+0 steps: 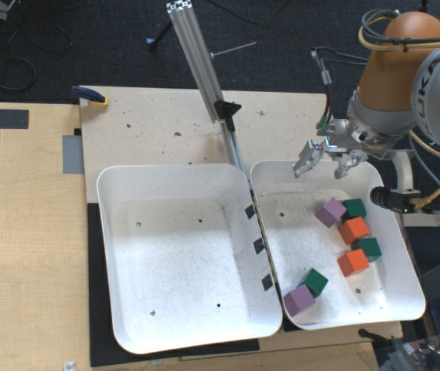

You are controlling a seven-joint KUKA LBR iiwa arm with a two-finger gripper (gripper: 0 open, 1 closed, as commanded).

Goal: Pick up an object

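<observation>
**Six blocks in the right bin, gripper spread above its far rim**

Camera view: the gripper hangs over the far rim of the right bin, its two fingers spread apart with nothing between them; six blocks lie nearer the camera than it; two are purple, one purple block closest below the gripper, the other purple block far toward the near rim; three are green, at and; two are orange, at and; four of them crowd against the bin's right wall; bare floor lies open to the gripper's left, and the left bin beyond the divider offers wide room.
</observation>
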